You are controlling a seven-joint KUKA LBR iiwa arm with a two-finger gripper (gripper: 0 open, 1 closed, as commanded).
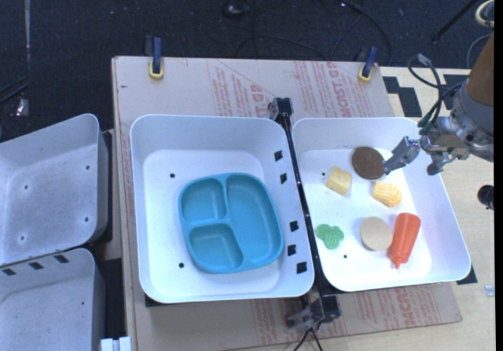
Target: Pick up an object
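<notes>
**Bright bins, dark floor, slightly soft picture**

Lighting's pretty even and comes from overhead. The two white bins (pixel 212 133) are bright and a touch washed out, though without hard glare. Shadows are soft and short, tucked close under the items on the right. The floor (pixel 63 20) across the top of the frame goes near black. Overall it's low-res and slightly grainy, and fine detail is mushy.

The grey arm (pixel 478 110) carries an orange band above a metallic wrist and a dim, apparently grey claw (pixel 415 155).
</notes>
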